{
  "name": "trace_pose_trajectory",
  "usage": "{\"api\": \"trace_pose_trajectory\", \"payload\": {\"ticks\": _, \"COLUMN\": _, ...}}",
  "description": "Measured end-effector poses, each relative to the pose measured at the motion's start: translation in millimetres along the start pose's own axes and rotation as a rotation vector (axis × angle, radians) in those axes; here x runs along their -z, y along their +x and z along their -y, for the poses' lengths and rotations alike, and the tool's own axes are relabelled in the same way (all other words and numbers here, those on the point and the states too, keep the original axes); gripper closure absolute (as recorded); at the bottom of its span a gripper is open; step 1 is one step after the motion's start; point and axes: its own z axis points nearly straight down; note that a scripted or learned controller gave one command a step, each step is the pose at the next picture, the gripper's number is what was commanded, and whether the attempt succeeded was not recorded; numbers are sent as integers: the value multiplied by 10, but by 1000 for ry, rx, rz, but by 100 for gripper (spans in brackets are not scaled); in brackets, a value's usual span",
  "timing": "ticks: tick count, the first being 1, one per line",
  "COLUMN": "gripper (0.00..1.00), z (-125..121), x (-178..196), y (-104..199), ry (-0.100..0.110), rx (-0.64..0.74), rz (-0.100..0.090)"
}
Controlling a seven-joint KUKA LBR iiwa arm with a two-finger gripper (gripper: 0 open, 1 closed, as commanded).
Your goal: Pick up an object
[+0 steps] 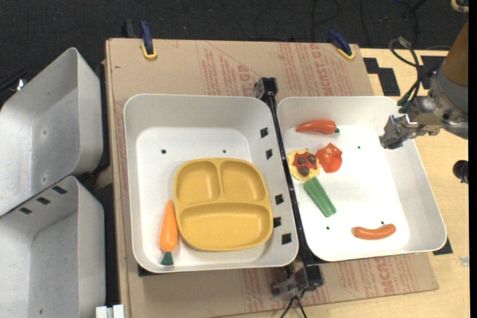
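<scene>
I see the pincer [393, 133] over the right bin's [417, 182] far right rim, its arm cut off at the frame edge; I cannot tell its state. Left of it lie a red pepper [317, 127], a green piece [319, 198] and a sausage [374, 231]. Red print on the cardboard [223, 63] is unreadable.

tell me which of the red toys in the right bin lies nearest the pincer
The long red chili pepper at the top of the right bin, closer to the pincer than the red bell pepper or the sausage.

The right bin [417, 205] has bare floor down its right half; the chili [317, 127], tomato [329, 158], cucumber [319, 198] and sausage [373, 231] crowd its left and front.
</scene>
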Motion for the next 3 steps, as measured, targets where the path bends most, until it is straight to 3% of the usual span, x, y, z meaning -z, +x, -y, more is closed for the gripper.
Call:
{"api": "trace_pose_trajectory", "payload": {"ticks": 1, "gripper": 100, "z": -97, "x": 17, "y": 569, "ry": 5, "rx": 5, "rz": -4}}
{"api": "trace_pose_trajectory", "payload": {"ticks": 3, "gripper": 100, "z": -32, "x": -15, "y": 1547, "ry": 6, "rx": 4, "rz": -4}}
